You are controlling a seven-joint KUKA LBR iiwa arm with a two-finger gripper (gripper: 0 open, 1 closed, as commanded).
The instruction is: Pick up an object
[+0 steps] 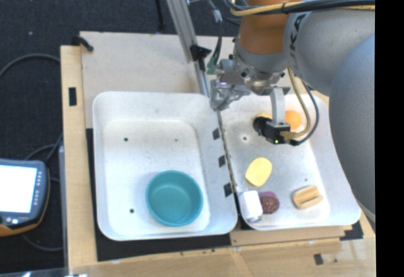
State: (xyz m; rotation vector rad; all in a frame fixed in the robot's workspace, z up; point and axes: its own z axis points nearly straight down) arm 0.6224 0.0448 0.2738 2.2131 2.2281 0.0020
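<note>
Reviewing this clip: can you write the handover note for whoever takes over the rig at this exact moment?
Claw: over the far end of the wall between the two bins; open or shut can't be read.
Left bin: teal bowl.
Right bin: yellow piece, white block, dark red ball, tan block; orange thing farther back, partly hidden.
Done: nothing lifted; all lie in the bins.
Left: choose one, grasp, lift.

The pale bench (126,61) bears a white left bin (113,111). Touching that bin's right rim sits a second white bin (246,137). A black mat (89,175) shows beneath the left bin's left and near edges. A metal post (180,11) rises behind its far right corner.
</note>
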